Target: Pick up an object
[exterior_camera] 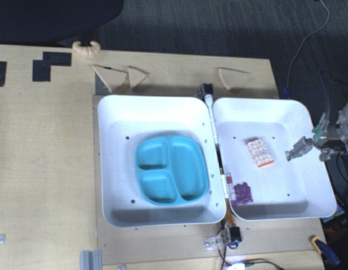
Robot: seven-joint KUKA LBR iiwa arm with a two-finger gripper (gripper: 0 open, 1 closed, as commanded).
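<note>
In the right bin [298, 114] lie a small white packet with an orange-red pattern [259, 152] near the middle and a purple crumpled object [242, 193] at the front left corner. My gripper [300, 148] reaches in over the bin's right side, to the right of the packet and apart from it. Nothing shows between its fingers. The left bin [115, 117] holds a blue three-compartment tray [172, 168].
A wooden bench surrounds both bins, with folded cardboard tabs [129, 76] behind them. A divider strip [214, 145] runs between the bins. Cables and a connector [230, 238] sit at the front edge.
</note>
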